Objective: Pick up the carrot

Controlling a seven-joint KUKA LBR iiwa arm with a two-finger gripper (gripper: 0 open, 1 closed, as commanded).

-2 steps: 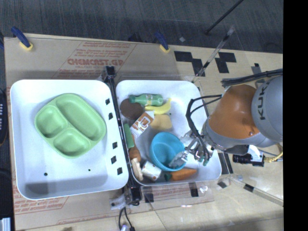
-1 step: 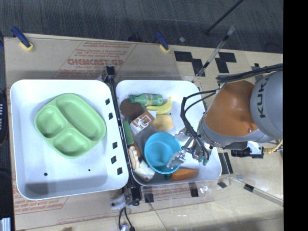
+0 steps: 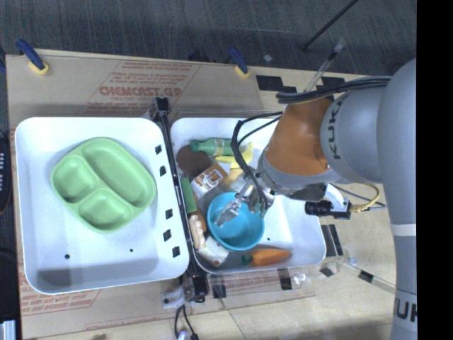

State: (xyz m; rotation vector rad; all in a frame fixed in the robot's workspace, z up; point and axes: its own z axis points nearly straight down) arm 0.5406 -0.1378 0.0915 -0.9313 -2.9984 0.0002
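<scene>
The hand (image 3: 237,207) is hanging low in the right bin (image 3: 306,227), its metal tips reaching over the rim of a blue bowl (image 3: 239,227) – whether it is clenched or released, I cannot tell. The carrot (image 3: 271,256) is lying flat just below and right of the bowl, near the bin's lower edge, apart from the hand. Up and left of the hand, a brown carton (image 3: 209,180) and a green bottle (image 3: 211,146) are crowding the clutter. Further left, a green divided plate (image 3: 104,183) is sitting in the left bin (image 3: 42,253) – both bins are resting on the cardboard-covered tabletop (image 3: 134,83).
</scene>
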